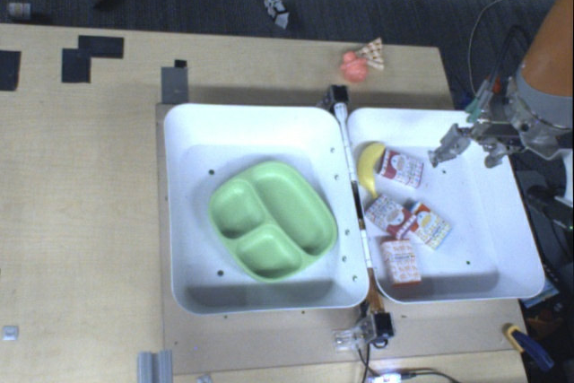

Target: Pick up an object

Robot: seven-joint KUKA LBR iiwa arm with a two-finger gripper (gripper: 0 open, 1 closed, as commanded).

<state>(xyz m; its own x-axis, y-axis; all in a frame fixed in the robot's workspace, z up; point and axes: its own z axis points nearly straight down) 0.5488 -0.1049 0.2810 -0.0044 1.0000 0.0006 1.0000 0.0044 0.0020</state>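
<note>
The right bin (484,202) holds a yellow banana (369,166) at its left wall and several small red-and-white cartons: one (400,169) beside the banana, two (387,213) (425,225) in the middle, one (401,261) near the front. My gripper (470,150) hangs above the bin's back right part, to the right of the cartons, with its two fingers spread apart and nothing between them.
The left bin (188,193) holds a green divided plate (271,218). A pink ball and a small cone-shaped toy (362,62) lie on the bench behind the bins. Cables run along the right side by the arm.
</note>
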